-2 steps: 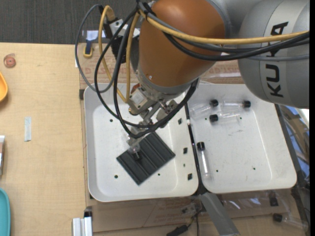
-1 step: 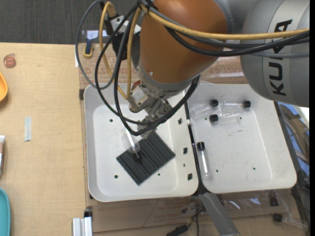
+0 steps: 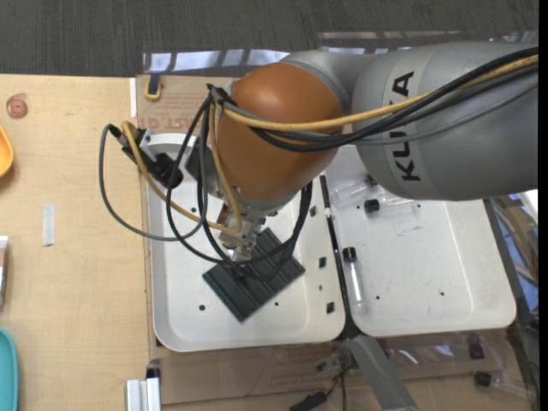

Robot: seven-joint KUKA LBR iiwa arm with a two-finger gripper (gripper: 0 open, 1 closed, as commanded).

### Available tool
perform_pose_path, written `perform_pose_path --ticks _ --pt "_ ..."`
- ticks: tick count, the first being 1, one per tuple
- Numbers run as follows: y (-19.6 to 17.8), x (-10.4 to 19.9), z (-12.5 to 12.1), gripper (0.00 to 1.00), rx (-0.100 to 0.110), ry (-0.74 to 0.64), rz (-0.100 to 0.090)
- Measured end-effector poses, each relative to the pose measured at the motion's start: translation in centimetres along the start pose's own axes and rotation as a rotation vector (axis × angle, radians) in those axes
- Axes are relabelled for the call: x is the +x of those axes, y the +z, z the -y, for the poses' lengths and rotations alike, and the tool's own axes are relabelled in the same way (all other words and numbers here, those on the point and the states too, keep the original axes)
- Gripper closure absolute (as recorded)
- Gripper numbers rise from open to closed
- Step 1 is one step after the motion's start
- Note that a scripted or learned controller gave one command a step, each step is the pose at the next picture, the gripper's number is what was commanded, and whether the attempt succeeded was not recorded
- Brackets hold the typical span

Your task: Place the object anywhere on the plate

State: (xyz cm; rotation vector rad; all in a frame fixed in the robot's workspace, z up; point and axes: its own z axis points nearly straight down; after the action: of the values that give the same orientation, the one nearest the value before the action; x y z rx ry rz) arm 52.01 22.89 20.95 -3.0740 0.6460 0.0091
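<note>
The arm's orange band [image 3: 278,135] and looping cables [image 3: 163,199] crowd the left bin's [image 3: 171,315] upper half, a dark ribbed plate [image 3: 265,285] fills its middle, while the right bin's [image 3: 428,272] floor lies mostly open beside a thin tube [image 3: 353,274].

Big grey arm [image 3: 445,118] with black KUKA lettering [image 3: 405,127] running down it; beside that lettering, a glossy orange dome [image 3: 278,131]; yellow and black cables [image 3: 171,187] loop out beyond the dome
</note>
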Motion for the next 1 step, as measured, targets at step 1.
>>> perform_pose_path --ticks 1 --pt "-6.28 3.70 -4.07 1.00 0.003 -0.171 -0.001"
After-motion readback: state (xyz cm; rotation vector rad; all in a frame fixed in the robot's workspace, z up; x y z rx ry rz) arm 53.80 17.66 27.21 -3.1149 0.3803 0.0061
